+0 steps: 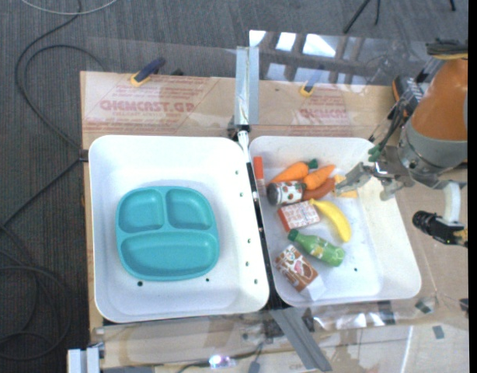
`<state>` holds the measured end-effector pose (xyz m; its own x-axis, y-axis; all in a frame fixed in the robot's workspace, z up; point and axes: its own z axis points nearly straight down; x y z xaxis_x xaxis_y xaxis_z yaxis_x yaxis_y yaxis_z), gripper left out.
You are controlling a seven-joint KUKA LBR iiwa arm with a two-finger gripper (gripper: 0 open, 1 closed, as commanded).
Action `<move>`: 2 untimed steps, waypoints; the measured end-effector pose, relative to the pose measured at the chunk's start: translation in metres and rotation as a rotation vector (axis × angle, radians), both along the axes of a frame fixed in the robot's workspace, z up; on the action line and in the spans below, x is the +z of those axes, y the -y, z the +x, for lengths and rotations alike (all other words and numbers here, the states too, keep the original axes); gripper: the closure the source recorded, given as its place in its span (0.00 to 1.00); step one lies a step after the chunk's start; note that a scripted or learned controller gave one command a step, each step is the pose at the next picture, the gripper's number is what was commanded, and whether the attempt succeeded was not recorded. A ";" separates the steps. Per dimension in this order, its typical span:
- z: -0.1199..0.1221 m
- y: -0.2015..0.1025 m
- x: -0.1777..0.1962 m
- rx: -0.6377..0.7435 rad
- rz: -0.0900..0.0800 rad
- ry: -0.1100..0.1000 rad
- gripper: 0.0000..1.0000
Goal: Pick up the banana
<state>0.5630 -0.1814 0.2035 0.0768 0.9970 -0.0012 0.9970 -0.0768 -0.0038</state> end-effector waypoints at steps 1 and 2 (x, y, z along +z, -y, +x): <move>0.003 -0.019 -0.102 0.161 -0.003 0.018 0.00; 0.034 -0.016 -0.014 -0.037 -0.002 0.001 0.00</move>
